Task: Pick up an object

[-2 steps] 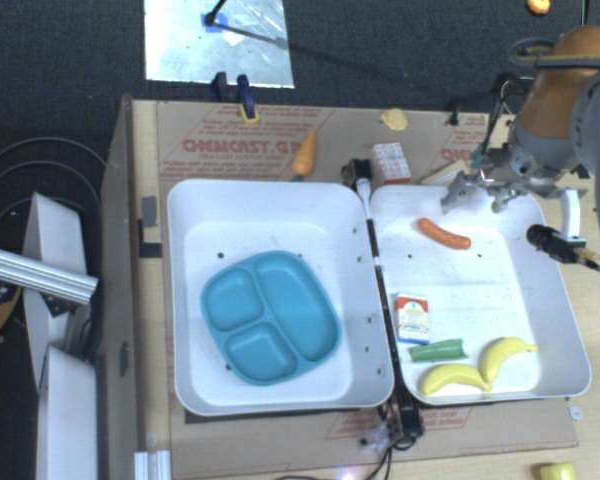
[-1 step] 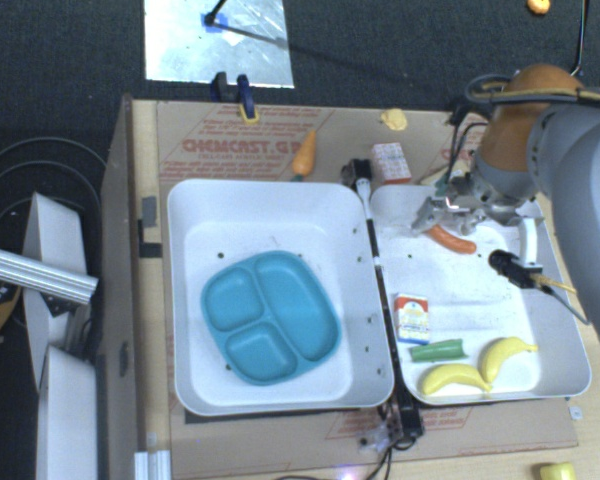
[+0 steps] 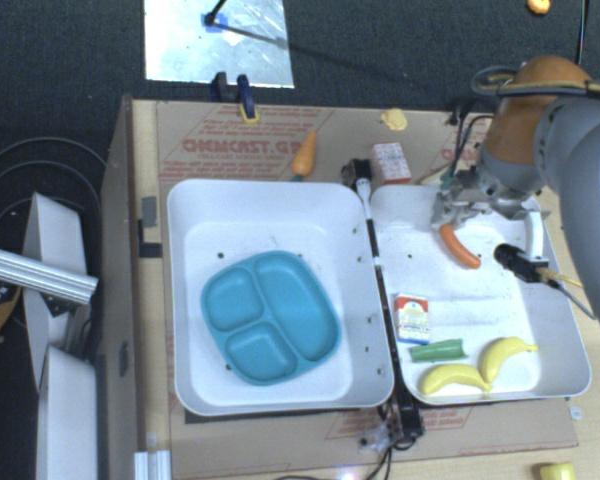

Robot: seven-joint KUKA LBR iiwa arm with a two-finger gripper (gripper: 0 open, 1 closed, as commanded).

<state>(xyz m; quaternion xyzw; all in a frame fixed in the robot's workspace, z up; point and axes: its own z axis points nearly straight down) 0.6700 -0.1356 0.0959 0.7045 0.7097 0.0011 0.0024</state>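
My gripper [image 3: 456, 212] hangs over the far part of the right bin [image 3: 560, 318], just above the upper end of an orange sausage [image 3: 461, 247] that lies slanted on the bin floor. I see nothing lifted between the fingers. Nearer the front of that bin lie a small red and white box [image 3: 412, 319], a green pod [image 3: 437, 349] and two yellow bananas [image 3: 454, 377] [image 3: 504, 353]. The left bin [image 3: 195, 218] carries a blue divided plate [image 3: 270, 314].
On the cardboard behind the bins lie an orange carrot [image 3: 304, 155], a small pink and white box [image 3: 391, 161] and a pale yellow piece [image 3: 394, 120]. The grey arm covers the right bin's far right corner.
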